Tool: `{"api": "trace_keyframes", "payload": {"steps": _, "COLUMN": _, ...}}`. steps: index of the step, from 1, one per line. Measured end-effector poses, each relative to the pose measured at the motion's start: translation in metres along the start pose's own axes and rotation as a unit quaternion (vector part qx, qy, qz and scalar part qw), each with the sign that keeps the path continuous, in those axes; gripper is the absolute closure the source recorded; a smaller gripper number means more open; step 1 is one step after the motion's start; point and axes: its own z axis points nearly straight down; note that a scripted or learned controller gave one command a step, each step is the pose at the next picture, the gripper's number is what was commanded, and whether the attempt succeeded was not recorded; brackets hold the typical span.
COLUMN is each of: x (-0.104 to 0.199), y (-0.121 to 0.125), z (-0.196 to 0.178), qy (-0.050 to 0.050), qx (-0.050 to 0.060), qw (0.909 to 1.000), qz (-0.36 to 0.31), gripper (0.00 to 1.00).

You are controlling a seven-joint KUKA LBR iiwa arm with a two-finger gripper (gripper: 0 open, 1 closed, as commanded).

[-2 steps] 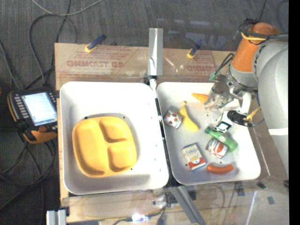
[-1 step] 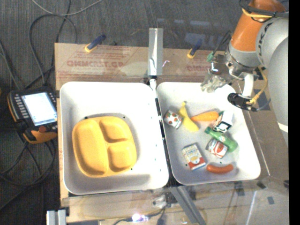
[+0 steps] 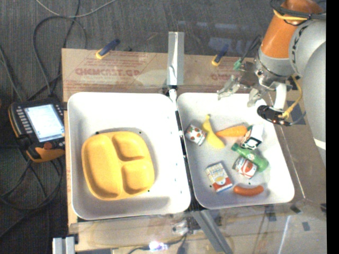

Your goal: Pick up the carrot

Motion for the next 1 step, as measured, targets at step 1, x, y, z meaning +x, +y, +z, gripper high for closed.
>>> {"api": "trace_keyframes", "payload": {"steps": 1, "x": -0.0267, "y": 0.0065, "z": -0.0163, "qy": 0.002, "qx": 0.001, "qw": 0.9997, "qz": 0.026, "gripper": 0.0}}
